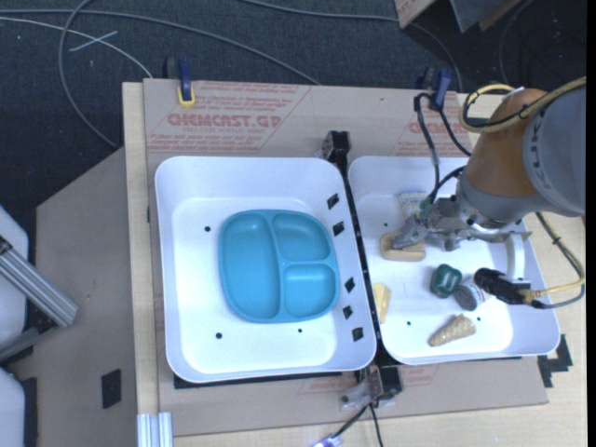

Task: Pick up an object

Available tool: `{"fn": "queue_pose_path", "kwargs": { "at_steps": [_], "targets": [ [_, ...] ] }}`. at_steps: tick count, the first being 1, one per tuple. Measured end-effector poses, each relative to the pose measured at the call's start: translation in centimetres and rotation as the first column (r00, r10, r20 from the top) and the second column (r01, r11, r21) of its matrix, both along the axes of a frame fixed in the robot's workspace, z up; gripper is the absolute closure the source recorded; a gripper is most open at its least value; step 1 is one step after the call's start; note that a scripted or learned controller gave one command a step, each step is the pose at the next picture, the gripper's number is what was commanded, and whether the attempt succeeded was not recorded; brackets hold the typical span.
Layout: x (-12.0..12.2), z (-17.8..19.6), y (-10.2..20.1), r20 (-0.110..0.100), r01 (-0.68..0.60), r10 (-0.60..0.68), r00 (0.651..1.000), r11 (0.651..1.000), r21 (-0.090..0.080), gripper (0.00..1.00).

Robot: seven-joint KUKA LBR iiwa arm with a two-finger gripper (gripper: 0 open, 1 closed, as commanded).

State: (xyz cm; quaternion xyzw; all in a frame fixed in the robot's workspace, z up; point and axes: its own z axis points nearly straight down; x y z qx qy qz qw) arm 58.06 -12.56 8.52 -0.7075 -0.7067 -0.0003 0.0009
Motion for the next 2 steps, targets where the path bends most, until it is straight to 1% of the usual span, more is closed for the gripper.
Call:
{"fn": "queue_pose_path", "kwargs": {
  "at_steps": [1,2],
  "targets": [
    [0.3,1.5,0.1,0.009,-0.001,0.001,1.0,1.0,0.0,1.0],
    [0.4,6.1,0.8,0.005,-0.003,0.003,1.0,1.0,-0.002,1.0]
  ]
}}
